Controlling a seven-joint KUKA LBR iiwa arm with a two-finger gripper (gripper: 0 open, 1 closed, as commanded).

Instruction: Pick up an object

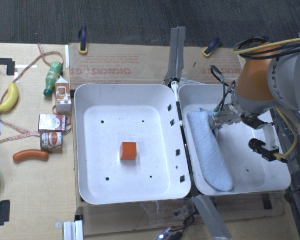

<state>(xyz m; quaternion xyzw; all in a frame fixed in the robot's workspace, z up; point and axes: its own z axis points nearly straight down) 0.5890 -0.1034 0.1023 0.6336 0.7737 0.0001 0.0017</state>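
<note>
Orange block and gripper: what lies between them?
In the camera view, between the orange block and the gripper lie bare left-bin floor, the two bins' adjoining rims, and the light blue towel.

My arm (285,79) is grey, rounded and thick; an orange band (254,79) rings it above the wrist; yellow and black cables (262,45) loop over it.

The gripper (216,120) hangs in the right bin (270,181), touching the towel (208,151); the block (128,151) lies far left of it, in the left bin (90,184).
</note>
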